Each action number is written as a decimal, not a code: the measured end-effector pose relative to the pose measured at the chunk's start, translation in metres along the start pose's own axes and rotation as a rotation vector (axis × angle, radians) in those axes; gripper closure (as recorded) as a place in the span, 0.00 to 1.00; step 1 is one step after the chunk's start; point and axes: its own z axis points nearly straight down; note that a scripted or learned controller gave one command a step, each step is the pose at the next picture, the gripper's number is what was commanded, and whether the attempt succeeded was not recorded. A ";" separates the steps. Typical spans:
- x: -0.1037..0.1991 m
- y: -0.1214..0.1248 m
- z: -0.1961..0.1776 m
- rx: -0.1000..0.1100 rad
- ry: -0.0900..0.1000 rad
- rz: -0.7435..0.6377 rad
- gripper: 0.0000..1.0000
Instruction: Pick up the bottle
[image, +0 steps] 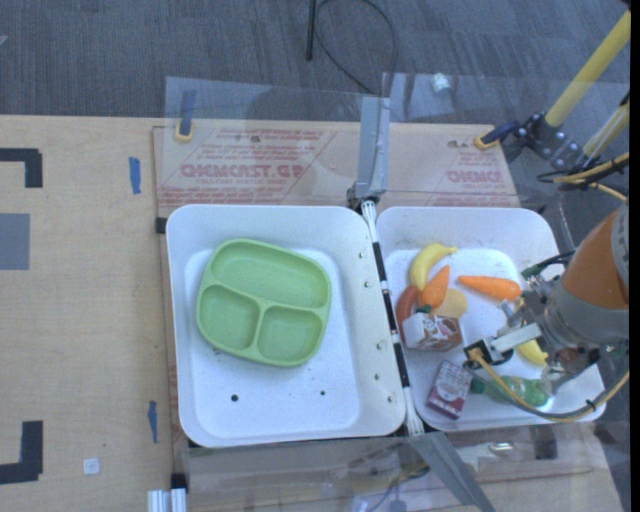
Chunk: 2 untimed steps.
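On the far left of my wooden surface nothing concerns me. The left shallow white bin carries a light green plastic tray with three compartments. Across the divider, the right white bin is crowded: a yellow toy banana near the top, an orange carrot beside it, a small printed carton below those, and a flat red-and-white packet near the front edge.

The clear green plastic bottle is what I am after. It lies on its side toward the front right of that bin, its long axis running roughly left to right with a slight tilt downward to the right, just right of the packet.

My pincer hangs just above and behind the bottle, nearly over it. Whether its tips are spread or pressed together I cannot tell, and nothing visibly sits between them. I judge the bottle lies just frontward of me, so I should close across its narrow width.
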 end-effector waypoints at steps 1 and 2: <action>-0.003 0.003 -0.007 -0.003 -0.007 0.002 1.00; -0.003 0.003 -0.007 -0.002 -0.007 0.002 0.00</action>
